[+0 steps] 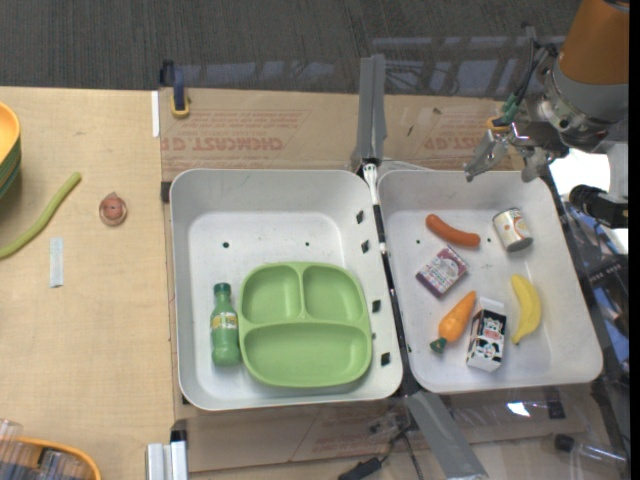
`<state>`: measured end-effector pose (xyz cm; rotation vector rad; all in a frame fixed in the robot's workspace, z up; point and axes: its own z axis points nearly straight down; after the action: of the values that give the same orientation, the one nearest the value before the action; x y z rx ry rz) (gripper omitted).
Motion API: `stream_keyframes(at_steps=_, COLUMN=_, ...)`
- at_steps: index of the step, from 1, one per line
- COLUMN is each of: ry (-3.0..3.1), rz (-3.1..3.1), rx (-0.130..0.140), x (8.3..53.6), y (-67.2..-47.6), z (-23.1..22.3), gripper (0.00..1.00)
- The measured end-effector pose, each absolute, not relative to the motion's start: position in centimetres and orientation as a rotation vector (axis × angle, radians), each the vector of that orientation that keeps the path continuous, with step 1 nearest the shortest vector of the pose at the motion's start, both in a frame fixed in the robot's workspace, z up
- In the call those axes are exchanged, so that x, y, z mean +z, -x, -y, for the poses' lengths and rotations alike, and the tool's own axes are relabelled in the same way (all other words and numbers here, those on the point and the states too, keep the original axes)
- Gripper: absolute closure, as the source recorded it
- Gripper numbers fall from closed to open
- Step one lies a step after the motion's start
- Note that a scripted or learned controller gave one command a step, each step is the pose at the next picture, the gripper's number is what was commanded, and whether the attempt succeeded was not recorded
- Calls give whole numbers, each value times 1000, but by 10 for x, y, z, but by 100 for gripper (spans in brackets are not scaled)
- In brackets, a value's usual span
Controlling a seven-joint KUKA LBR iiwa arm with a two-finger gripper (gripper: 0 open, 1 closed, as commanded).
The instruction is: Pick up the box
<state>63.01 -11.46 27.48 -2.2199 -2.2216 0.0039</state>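
The claw (512, 153) hangs above the far rim of the right bin (575, 368), its two fingers spread apart with nothing between them. The box (441, 271), a small purple-and-white pack, lies flat near the middle of that bin, well apart from the claw and nearer the camera.

The step in hand looks like the approach, so the job is to get over the box cleanly before descending. The sausage (453, 230) lies just beyond the box and the carrot (455, 318) just in front of it (neither seems to touch it, though the gaps are narrow). I would turn the wrist so the fingers come down on the box's two free sides, left and right in this view, not into those neighbours.

The box sits askew to the bin walls, so the fingers should be squared to its edges, or it may twist out as they close. A cow-print carton (487, 340) also lies in the bin; the purple pack is my reading of "box", and that could be wrong. Descend straight, low enough to grip the sides.
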Motion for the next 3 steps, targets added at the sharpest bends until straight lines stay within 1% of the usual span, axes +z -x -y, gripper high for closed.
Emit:
stream_keyframes(at_steps=1, ry=2235, rz=2204, rx=4, x=177, y=-541, z=96, gripper=0)
stream_keyframes(at_steps=2, ry=2059, rz=2370, rx=2, x=91, y=-564, z=98, gripper=0)
stream_keyframes(at_steps=3, ry=2064, rz=2365, rx=4, x=100, y=-564, z=100, gripper=100)
